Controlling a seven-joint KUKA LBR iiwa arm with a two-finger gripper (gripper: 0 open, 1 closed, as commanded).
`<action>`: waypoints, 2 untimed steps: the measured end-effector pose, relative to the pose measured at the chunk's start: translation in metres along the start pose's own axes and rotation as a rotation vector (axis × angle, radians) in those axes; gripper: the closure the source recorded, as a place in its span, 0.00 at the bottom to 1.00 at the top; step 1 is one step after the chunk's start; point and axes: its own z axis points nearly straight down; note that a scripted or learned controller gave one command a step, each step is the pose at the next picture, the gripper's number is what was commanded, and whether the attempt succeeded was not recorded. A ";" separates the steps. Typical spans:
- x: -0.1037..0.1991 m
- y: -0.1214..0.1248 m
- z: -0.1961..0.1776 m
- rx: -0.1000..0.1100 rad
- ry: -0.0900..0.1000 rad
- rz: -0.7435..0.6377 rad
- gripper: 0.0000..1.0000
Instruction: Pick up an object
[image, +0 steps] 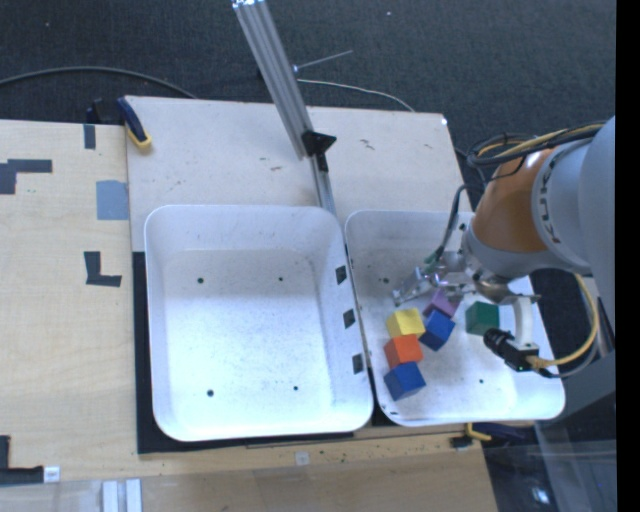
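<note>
**Arm bent low over the right bin, gripper among the blocks**

The grey arm (560, 200) comes in from the right side of the scene, its orange band (505, 215) curving down toward the wrist. The wrist is tipped steeply downward and leans left, so that the gripper (432, 285) sits low inside the right bin (400, 235), roughly at that bin's middle. Thin metal parts of the gripper angle out to the left, toward the bin's bare floor. Whether it is released or clenched cannot be told from here, since the wrist body covers much of it.

Just beneath and near of the gripper lies a cluster of blocks. A purple block (442, 301) sits right at the gripper's tip, seemingly touching it, though whether it is grasped is unclear. Beside it is a blue block (437, 328), and to its left a yellow block (406, 322). An orange block (404, 349) lies nearer still, touching the yellow one, and a second blue block (404, 380) sits nearest of all. A green block (482, 317) lies to the right, partly under the wrist.

A black and yellow cable (530, 355) loops off the arm over the right bin's near right corner.

The left bin (240, 320) sits beside the right one, their walls touching
</note>
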 end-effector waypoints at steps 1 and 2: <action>-0.076 0.022 0.003 -0.008 0.001 0.000 0.00; 0.004 -0.029 -0.051 0.022 0.012 -0.005 0.00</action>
